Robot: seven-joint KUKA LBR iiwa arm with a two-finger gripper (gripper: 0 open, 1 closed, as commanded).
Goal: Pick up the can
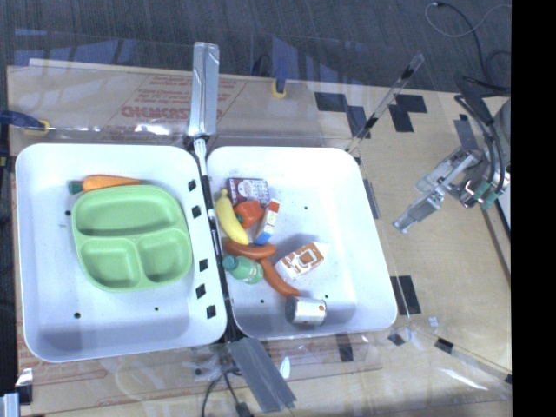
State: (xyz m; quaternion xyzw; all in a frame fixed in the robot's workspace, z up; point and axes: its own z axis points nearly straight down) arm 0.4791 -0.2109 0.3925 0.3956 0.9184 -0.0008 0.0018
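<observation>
Red printed lettering runs across the flat brown cardboard sheet lying on the counter behind the left shallow white bin, but it is too blurred to read. The small dark red carton and the orange-and-white box in the right shallow white bin carry printed labels, also illegible.

Even overhead light, slightly soft
</observation>
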